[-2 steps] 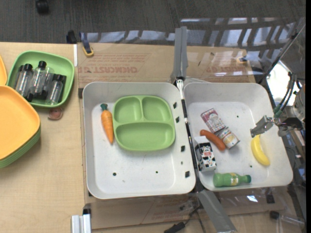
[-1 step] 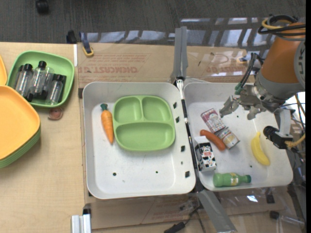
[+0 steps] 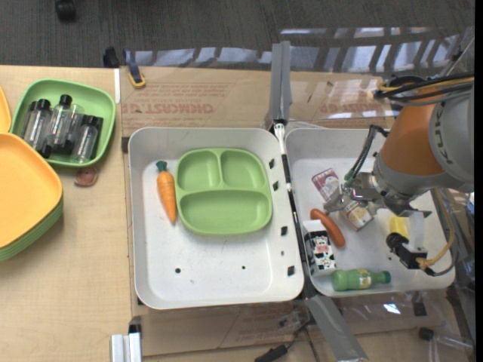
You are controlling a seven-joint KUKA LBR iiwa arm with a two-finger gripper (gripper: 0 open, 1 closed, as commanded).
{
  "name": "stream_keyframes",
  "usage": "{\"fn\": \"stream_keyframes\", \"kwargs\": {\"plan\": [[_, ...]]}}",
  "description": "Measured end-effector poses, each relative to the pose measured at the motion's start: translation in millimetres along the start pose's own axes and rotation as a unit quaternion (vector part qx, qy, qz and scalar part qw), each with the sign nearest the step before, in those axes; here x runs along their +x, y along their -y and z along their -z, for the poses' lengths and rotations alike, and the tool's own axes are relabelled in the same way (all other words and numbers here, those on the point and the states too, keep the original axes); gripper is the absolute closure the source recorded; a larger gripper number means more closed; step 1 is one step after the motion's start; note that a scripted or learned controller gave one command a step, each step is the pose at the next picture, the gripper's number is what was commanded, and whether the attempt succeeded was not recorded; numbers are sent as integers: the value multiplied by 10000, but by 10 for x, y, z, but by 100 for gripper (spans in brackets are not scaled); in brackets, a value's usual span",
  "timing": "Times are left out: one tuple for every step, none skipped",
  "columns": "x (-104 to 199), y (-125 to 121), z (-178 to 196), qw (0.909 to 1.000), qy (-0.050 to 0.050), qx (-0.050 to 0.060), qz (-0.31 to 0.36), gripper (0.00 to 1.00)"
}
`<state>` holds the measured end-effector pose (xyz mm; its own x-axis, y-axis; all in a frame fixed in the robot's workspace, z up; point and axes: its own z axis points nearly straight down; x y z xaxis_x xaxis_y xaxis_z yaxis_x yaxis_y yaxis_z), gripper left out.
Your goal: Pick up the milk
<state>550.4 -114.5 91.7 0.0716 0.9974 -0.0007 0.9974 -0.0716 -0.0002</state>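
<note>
The milk (image 3: 322, 251) is a small white carton with black cow patches. It lies near the front left corner of the right bin (image 3: 302, 149). My gripper (image 3: 345, 200) hangs over the middle of that bin, above and to the right of the milk and apart from it. A red sausage (image 3: 329, 227) lies between the gripper and the carton. A small tan can (image 3: 360, 216) sits just under the wrist, right beside the gripper.
A pink packet (image 3: 326, 180), a green bottle (image 3: 361, 279) and a yellow item (image 3: 398, 225) share the right bin. The left bin (image 3: 211, 274) holds a green divided plate (image 3: 224, 190) and a carrot (image 3: 167, 191). A green tray of bottles (image 3: 63, 123) and yellow plates (image 3: 26, 194) sit far left.
</note>
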Motion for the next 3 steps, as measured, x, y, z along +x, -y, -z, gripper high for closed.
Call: {"fn": "stream_keyframes", "kwargs": {"plan": [[-13, 10, 80, 10000, -1, 17, -26, 100], [23, 629, -13, 9985, -4, 21, -540, 100], [78, 734, -4, 9357, 1, 0, -3527, 100]]}}
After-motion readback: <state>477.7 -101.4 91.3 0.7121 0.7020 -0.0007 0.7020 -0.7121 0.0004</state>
